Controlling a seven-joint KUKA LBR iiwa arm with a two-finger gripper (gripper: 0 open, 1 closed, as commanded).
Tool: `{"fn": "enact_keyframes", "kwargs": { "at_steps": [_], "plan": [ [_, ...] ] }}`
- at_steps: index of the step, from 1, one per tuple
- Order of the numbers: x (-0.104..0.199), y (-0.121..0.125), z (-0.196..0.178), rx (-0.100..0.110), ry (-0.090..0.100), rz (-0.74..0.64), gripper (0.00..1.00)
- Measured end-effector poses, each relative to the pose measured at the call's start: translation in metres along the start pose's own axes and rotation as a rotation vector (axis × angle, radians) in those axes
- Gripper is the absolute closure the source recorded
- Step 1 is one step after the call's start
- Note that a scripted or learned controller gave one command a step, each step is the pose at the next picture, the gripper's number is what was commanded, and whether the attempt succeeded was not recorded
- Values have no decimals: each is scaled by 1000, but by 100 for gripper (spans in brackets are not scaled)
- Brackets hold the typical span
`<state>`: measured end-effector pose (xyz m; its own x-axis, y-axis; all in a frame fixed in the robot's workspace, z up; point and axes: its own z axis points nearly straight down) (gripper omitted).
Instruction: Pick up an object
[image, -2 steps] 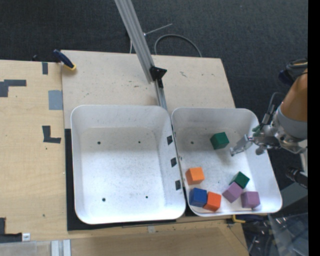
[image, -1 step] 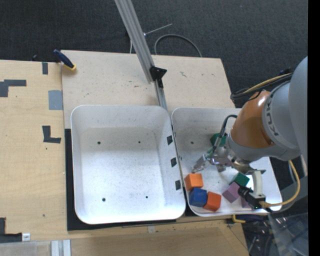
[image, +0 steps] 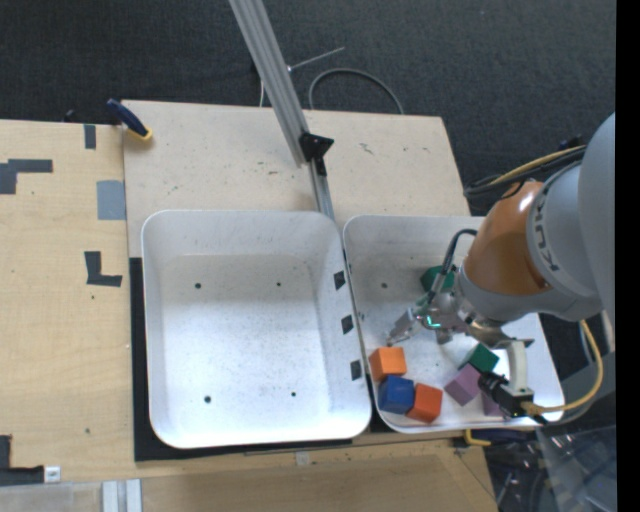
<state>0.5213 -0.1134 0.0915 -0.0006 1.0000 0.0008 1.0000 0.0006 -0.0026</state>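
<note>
My gripper (image: 424, 328) hangs low over the middle of the right bin (image: 385, 250), with a green light glowing at its wrist. Its fingers (image: 401, 326) stand spread and open, with nothing between them. Just below it lies an orange cube (image: 389, 361). Further toward the bin's front edge sit a blue cube (image: 397, 394) and a second orange cube (image: 427, 402). To the right of these lie a purple block (image: 463, 384) and a green block (image: 483, 358), partly under the arm.
The left bin (image: 160, 300) sits beside the right one, sharing a raised divider (image: 345, 310). A slanted metal pole (image: 285, 95) crosses the bench behind the bins. The grey arm with its orange band (image: 505, 250) covers the right bin's right side.
</note>
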Motion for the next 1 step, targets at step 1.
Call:
{"fn": "enact_keyframes", "kwargs": {
  "at_steps": [1],
  "plan": [
    [0, 0, 0, 0, 0, 0, 0]
  ]
}}
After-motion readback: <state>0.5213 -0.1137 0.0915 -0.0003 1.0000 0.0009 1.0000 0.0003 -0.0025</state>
